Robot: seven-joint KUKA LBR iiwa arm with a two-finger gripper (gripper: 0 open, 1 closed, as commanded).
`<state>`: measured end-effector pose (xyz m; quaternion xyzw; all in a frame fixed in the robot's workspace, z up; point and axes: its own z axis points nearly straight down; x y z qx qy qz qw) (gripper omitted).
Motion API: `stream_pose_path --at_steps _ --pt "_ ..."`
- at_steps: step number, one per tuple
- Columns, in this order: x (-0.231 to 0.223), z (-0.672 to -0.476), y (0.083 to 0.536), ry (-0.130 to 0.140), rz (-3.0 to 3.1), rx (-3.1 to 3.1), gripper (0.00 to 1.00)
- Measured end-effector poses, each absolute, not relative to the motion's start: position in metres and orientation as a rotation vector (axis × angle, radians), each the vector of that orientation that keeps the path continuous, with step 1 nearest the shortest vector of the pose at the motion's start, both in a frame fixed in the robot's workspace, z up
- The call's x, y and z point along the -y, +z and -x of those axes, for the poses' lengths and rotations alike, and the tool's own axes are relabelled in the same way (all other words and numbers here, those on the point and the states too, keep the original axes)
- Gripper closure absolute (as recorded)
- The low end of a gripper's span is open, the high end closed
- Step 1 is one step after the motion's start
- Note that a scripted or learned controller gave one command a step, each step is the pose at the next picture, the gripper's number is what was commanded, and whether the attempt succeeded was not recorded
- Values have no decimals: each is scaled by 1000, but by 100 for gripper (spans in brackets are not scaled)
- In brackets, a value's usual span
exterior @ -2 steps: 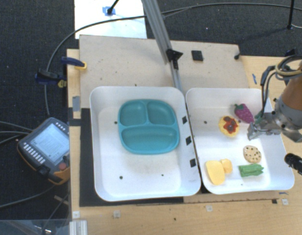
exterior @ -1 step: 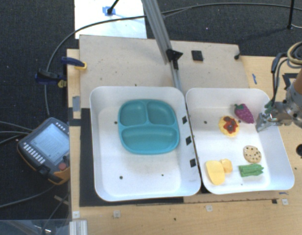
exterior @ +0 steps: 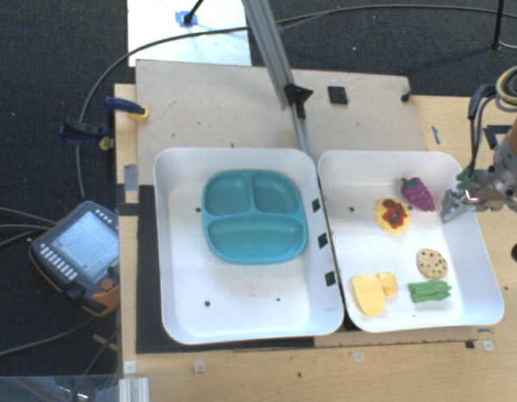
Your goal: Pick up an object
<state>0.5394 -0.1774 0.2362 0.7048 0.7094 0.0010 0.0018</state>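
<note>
The right bin [exterior: 359, 182] holds several toy foods: a purple grape bunch [exterior: 418, 193], a small round pizza [exterior: 392, 215], a brown cookie [exterior: 431, 264], a yellow cheese piece [exterior: 372, 292] and a green vegetable [exterior: 430, 291]. My gripper [exterior: 459, 201] hangs at that bin's right rim, just right of the grapes and apart from them. Nothing shows between its fingers. In the left bin [exterior: 183, 249] lies a teal divided plate [exterior: 255, 217].
A slanted metal pole [exterior: 271, 44] crosses the board behind the bins. A teach pendant [exterior: 78, 254] rests off the bench at the left, with cables around it. Clamps [exterior: 124, 107] grip the board's left edge.
</note>
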Motion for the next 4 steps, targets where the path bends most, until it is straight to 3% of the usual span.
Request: stream_pose_path --at_steps 4 --pt "-47 -596 232 5 -2209 -2234 100"
